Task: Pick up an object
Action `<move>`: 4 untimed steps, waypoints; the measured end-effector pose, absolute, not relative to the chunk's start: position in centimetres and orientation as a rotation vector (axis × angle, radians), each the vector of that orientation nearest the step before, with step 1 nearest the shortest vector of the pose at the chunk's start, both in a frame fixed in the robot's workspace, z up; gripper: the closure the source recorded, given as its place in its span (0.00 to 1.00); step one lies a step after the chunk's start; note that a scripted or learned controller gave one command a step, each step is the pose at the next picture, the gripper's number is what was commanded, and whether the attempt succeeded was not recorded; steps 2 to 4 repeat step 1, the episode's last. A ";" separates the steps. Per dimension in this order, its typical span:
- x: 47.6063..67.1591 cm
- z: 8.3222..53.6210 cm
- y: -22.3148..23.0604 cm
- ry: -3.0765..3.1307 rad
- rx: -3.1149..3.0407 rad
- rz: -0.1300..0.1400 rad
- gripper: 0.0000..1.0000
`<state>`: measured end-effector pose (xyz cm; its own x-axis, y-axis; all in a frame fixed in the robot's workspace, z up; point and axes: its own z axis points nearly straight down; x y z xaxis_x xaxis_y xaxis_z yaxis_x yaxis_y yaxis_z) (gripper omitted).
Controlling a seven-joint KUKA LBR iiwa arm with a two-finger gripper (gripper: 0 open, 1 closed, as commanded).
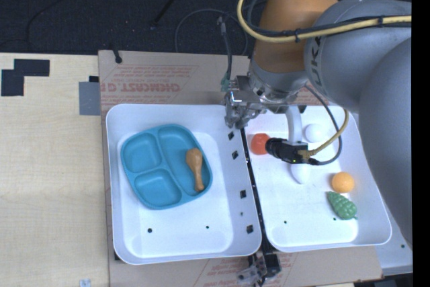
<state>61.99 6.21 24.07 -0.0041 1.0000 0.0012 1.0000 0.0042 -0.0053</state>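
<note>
A small red ball (259, 142) lies in the right bin (376, 215), toward its 10 o'clock corner. The gripper (236, 116) hangs just beside the ball at its 10 o'clock, over the bins' shared edge; whether its grasp is released or clenched cannot be told. In the same bin, a white egg (313, 132) sits at the ball's 2 o'clock. An orange ball (342, 182) and a green knobbly piece (343, 206) lie toward 4 o'clock. The left bin (168, 245) holds a blue divided tray (144, 151) with a tan drumstick (195, 168) in its 3 o'clock compartment.
</note>
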 end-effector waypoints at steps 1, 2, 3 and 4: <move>62.2 24.1 11.1 -2.224 -2.215 0.002 1.00; 62.2 24.1 11.1 -2.224 -2.215 0.002 1.00; 62.2 24.1 11.1 -2.224 -2.215 0.002 1.00; 62.2 24.1 11.1 -2.224 -2.215 0.002 1.00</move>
